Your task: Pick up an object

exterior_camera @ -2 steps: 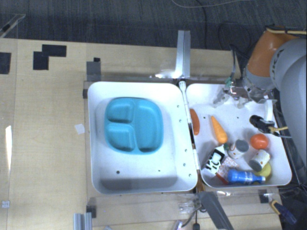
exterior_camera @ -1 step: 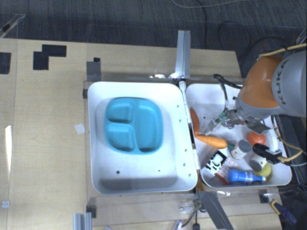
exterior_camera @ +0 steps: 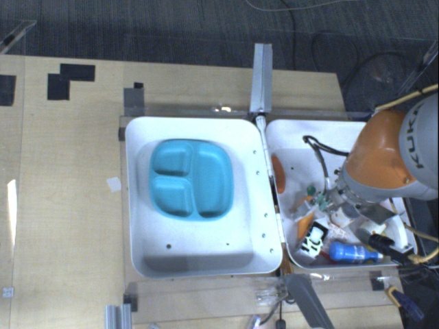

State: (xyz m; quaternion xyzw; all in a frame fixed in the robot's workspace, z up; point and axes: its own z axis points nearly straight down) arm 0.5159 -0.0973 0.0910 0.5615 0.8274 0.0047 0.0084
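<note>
- We find the end effector [exterior_camera: 337, 204] low inside the right-hand shallow white plastic bin [exterior_camera: 296, 139], below the grey arm with its orange wrist band [exterior_camera: 377, 157], which reaches in over the bin's far-right side.
- We cannot tell from this view whether the end effector is released, clenched or grasping anything; the wrist housing and its cabling cover the tip.
- The nearest candidate for pickup is the blue cylindrical plastic bottle [exterior_camera: 351, 253], lying on its side just below the end effector and slightly to its right, toward the near wall of the bin. Its long axis runs roughly left to right across the view.
- Just left of the bottle, below and left of the end effector, sits a small black-and-white boxy item [exterior_camera: 313, 240]; the two appear close together, possibly touching.
- An orange elongated object [exterior_camera: 278, 173] lies well to the left of the end effector, along the bin's left wall, with its long axis running up the view.
- The left-hand shallow white plastic bin [exterior_camera: 147, 249] holds a blue divided plastic tray [exterior_camera: 191, 178], well away to the left of the end effector.
- Judgement: the coming move turns on a short shift toward the near wall, with the grasp set across the bottle's short width.
</note>
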